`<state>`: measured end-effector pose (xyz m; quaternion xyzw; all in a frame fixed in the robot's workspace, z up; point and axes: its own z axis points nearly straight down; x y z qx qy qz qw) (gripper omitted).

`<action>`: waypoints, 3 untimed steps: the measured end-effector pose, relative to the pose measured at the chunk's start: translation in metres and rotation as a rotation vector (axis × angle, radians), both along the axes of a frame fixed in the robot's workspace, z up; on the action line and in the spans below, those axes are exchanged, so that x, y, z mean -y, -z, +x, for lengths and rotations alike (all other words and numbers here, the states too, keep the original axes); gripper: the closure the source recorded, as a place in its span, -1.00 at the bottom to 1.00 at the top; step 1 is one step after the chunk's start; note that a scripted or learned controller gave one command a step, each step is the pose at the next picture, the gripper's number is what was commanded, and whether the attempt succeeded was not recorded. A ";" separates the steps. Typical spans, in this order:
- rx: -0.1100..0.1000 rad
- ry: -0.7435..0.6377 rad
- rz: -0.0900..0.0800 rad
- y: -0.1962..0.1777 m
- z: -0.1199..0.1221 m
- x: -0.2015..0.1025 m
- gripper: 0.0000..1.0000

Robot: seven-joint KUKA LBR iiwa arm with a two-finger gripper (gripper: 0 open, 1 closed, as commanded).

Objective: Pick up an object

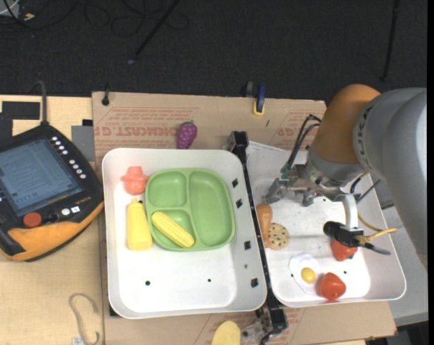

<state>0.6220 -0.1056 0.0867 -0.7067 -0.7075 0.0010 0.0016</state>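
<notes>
Camera view has my gripper [294, 191] low over the far half of the right bin [379, 268], with my grey arm and its orange band coming in from the right above it. From this angle I cannot tell whether the gripper is spread or pressed together, and I see nothing held in it. The things I could pick lie in this same bin. A brown sausage [264, 214] sits against the left wall, nearest to my gripper. A round cookie [276, 236] is just beside the sausage, on its near side. A fried egg [305, 270] lies toward the near edge, with a red tomato [332, 286] touching or almost touching it on the right. A second red piece [341, 250] lies a little farther back, partly covered. In the left bin [181, 282] a green divided plate [202, 200] carries a corn cob [172, 228] in its small near-left compartment. A yellow bottle [138, 225] lies just left of the plate, and a pink toy [134, 180] sits beyond the bottle. Purple grapes [187, 133] rest on the cardboard behind that bin.
</notes>
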 end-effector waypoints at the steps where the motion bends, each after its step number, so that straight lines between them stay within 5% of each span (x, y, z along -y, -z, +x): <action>1: 0.000 0.003 0.001 -0.011 0.000 0.001 1.00; 3: 0.007 0.001 -0.001 -0.124 -0.004 -0.007 1.00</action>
